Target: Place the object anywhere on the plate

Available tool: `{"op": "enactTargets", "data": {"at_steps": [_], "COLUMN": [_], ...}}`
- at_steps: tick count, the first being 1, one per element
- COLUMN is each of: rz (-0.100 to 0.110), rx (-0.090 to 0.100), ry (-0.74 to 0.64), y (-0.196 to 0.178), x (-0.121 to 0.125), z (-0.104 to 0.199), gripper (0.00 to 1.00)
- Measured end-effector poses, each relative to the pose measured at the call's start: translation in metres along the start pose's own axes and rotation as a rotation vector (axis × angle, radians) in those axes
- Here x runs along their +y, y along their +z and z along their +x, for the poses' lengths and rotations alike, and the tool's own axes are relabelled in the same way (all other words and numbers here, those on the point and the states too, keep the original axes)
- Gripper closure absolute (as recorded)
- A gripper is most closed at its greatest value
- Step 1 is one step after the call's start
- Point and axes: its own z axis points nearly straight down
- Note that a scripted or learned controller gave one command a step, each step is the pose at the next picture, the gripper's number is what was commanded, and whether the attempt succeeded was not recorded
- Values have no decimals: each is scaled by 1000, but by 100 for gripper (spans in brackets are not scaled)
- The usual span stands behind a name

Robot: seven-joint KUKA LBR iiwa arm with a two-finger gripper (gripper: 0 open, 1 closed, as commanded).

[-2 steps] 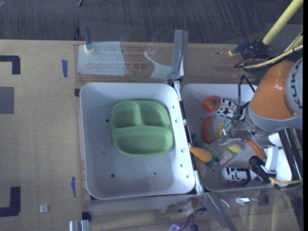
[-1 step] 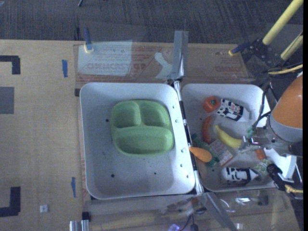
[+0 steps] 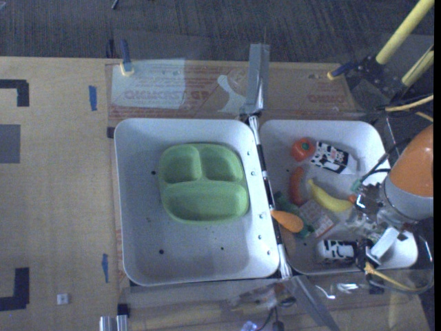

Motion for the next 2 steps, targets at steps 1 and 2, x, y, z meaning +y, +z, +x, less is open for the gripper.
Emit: {"op": "enactTargets", "data": {"at_steps": [1,2], "rz": [0,4], "rx": [1,-1], "ry": [472,200], "y": [0,1], "x": [3,15], "z": [-3,-25], "gripper": [100,100]}}
